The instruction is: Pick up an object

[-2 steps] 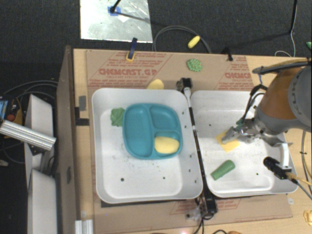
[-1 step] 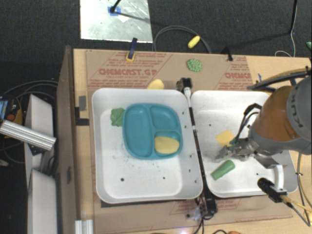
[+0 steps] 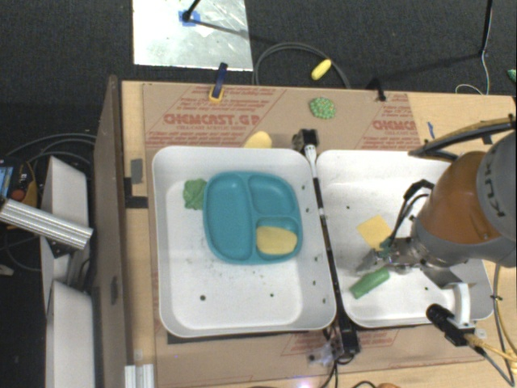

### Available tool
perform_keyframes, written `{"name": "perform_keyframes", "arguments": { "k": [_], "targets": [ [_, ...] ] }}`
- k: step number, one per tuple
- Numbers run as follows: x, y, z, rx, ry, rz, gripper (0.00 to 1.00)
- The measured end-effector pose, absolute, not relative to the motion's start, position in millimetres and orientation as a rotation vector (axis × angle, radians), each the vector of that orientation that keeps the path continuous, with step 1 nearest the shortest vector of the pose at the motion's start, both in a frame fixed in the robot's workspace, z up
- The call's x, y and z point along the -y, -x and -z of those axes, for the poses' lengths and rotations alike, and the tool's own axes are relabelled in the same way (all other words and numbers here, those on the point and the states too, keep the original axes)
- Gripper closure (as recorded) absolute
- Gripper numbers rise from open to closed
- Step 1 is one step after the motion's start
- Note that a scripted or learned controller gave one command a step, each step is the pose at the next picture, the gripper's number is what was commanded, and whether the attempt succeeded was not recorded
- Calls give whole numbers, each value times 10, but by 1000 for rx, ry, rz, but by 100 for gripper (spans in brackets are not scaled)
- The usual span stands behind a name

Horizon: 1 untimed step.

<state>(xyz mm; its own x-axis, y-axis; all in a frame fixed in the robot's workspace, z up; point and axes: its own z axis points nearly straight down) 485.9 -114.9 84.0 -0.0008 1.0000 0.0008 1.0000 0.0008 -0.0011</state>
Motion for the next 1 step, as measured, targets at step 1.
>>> {"name": "perform_keyframes", "arguments": {
  "k": [1],
  "targets": [
    [1159,-4882,-955,2226,2224,4,100]
  ]
}}
